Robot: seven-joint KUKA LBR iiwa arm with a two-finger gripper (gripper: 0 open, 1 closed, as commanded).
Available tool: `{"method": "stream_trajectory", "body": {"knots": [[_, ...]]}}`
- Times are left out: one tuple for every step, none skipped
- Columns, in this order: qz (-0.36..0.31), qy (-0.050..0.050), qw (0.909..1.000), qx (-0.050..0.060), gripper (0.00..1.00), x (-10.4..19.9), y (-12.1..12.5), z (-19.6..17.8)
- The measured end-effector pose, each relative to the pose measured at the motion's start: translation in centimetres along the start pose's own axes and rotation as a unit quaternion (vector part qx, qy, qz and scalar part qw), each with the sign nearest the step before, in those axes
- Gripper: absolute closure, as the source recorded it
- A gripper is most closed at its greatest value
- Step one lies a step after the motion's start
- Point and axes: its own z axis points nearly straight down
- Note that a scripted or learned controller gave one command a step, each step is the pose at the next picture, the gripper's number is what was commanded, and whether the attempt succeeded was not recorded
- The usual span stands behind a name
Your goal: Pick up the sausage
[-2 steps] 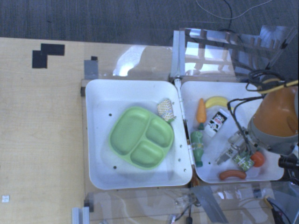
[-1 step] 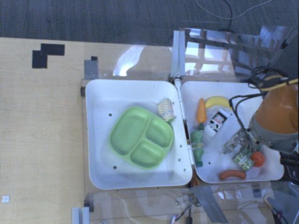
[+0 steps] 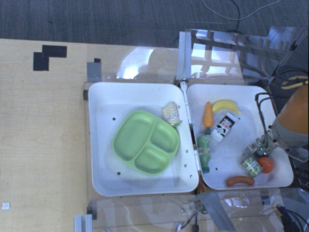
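The sausage (image 3: 240, 181), reddish-brown and short, lies along the near wall of the right bin (image 3: 241, 92). My gripper (image 3: 258, 150) hangs low over that bin's right side, up and to the right of the sausage and apart from it. Just under the gripper sit a green and white packet (image 3: 251, 166) and a red tomato (image 3: 265, 164). The arm's orange band (image 3: 295, 114) rises behind the gripper at the right edge.
Also in the right bin are a carrot (image 3: 207, 114), a banana (image 3: 226, 105), a small milk carton (image 3: 223, 125) and a green bottle (image 3: 203, 152) by the left wall. The left bin (image 3: 104, 129) holds a green divided plate (image 3: 147, 141) and a patterned snack (image 3: 170, 113).
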Motion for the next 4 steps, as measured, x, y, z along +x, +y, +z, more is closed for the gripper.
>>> {"method": "stream_trajectory", "body": {"knots": [[-0.009,0.008,0.9999,-0.003,0.0,1.0,0.9,0.1],[-0.038,-0.006,0.9992,-0.002,0.0,7.0,2.3,0.1],[-0.047,-0.005,0.9989,-0.001,0.0,4.7,1.1,0.1],[-0.047,-0.005,0.9989,-0.001,0.0,4.7,1.1,0.1]]}}
